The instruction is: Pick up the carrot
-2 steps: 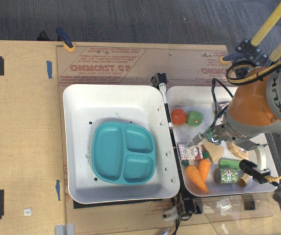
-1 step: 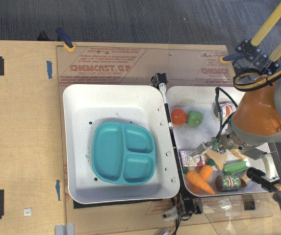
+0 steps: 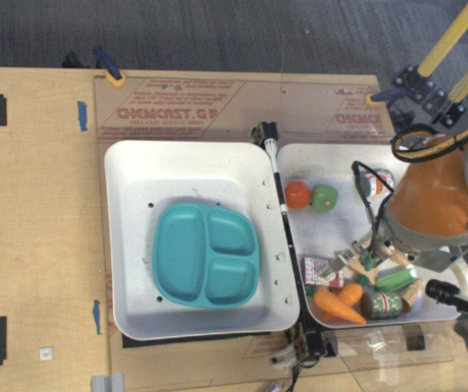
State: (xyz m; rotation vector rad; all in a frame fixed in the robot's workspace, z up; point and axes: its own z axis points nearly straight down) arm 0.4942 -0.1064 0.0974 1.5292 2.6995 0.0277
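The orange carrot (image 3: 337,303) lies at the near edge of the right bin (image 3: 340,227), among a heap of toy food. My gripper (image 3: 363,261) hangs low over that heap, just above and slightly right of the carrot. The arm's orange band (image 3: 434,196) hides the bin's right side. Nothing visibly sits in the gripper.
Packed around the carrot are a purple-and-white packet (image 3: 318,269), a dark can (image 3: 385,305) and a green item (image 3: 397,280). A red tomato (image 3: 297,194) and a green ball (image 3: 324,197) sit farther back. The left bin (image 3: 127,186) holds a teal divided plate (image 3: 205,253).
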